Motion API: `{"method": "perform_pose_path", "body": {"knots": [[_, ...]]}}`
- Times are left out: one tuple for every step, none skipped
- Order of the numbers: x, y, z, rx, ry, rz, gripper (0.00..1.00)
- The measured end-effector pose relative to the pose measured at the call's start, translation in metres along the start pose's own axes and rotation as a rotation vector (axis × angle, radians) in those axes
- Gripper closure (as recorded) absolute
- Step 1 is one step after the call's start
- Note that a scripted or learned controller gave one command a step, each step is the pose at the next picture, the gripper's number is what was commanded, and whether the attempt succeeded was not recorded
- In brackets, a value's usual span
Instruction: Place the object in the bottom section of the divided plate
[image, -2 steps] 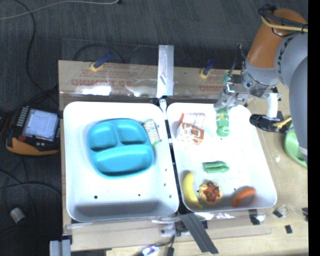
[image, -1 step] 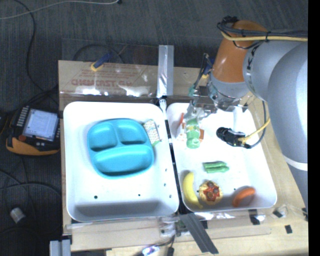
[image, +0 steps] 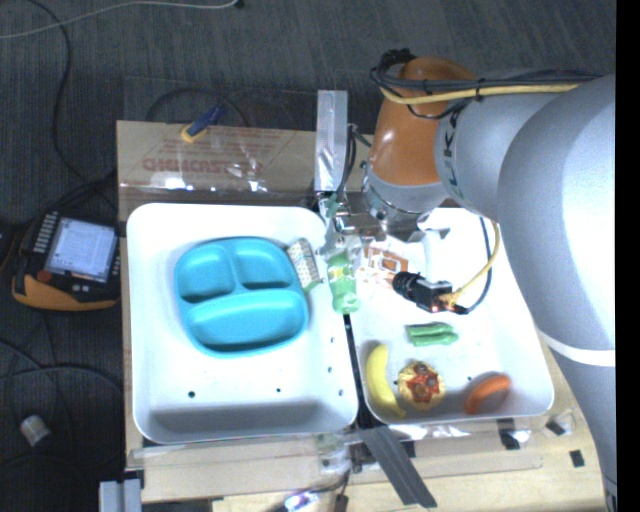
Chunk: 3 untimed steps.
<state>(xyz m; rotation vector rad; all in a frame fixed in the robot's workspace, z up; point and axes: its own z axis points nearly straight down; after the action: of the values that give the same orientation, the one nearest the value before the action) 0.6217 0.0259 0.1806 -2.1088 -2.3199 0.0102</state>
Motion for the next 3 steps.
{"method": "perform_pose_path", "body": {"knots": [[-0.01, 0.042, 0.002, 0.0, 0.0, 0.107, 1.0], [-0.003, 0.046, 0.001, -0.001, -0.006, 0.045, 1.0], [0.067, 0.03, 0.001, 0.0, -0.003, -0.115, 1.0]]}}
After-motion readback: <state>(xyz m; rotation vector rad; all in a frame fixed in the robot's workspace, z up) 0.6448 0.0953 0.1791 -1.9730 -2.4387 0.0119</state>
